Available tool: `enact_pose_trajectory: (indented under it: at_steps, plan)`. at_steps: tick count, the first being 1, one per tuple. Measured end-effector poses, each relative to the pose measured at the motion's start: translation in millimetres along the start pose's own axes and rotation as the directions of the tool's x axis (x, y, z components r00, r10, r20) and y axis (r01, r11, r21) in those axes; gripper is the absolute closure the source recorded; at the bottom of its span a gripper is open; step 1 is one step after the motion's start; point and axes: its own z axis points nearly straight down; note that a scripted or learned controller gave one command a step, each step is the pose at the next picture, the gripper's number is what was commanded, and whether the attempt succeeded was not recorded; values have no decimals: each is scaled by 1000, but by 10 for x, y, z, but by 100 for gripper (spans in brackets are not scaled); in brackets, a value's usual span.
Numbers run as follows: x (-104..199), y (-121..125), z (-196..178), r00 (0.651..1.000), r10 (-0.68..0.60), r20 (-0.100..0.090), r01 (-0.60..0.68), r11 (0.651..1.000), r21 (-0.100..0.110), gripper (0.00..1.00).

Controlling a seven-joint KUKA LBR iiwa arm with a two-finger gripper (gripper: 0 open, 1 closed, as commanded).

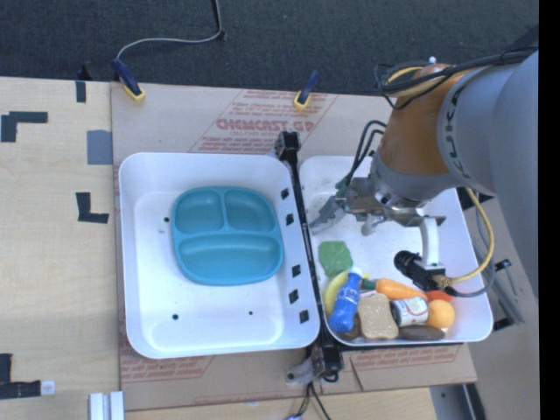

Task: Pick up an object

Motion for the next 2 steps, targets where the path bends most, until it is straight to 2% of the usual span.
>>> enact_pose_trajectory:
  at_steps: [1,2]
  plan:
    - [47,-186,-2,1000,1,1,-1,1000,0,0]
    - [-12,-159,-1,1000,0,0,0,1000,0,0]
